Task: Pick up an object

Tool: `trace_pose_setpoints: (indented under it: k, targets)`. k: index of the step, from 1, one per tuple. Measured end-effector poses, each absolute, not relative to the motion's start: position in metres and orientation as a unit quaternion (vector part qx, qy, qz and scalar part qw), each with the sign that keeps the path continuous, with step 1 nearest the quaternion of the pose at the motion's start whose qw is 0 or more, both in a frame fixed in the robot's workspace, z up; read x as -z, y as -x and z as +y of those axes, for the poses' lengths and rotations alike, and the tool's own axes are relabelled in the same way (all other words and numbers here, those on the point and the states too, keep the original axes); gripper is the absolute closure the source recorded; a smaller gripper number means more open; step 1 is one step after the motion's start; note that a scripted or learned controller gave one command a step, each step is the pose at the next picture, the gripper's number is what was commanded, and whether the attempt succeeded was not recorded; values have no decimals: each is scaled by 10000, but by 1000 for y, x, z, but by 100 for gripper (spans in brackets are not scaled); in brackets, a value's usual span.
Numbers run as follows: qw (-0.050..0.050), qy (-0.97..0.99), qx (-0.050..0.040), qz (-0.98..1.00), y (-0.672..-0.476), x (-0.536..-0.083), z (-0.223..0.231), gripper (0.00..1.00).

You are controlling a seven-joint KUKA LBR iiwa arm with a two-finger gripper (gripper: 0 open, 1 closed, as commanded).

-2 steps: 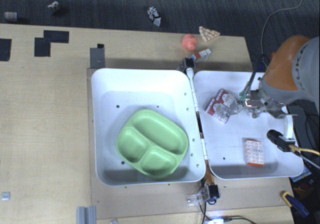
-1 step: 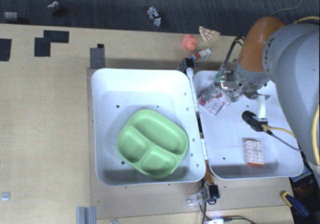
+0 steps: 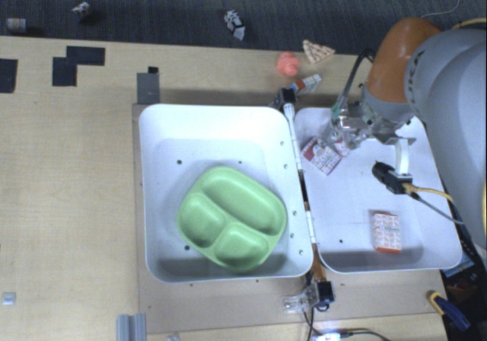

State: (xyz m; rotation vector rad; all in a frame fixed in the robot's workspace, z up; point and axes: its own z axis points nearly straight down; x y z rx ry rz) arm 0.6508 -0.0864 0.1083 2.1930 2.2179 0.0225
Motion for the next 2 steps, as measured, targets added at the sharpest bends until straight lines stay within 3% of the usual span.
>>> trace_pose_setpoints:
  k: [1,2]
  targets:
    - [11,-7047,-28,7095,-607,-186,13,100]
    - [19,-7049,-22,7093,-670,-229,2,100]
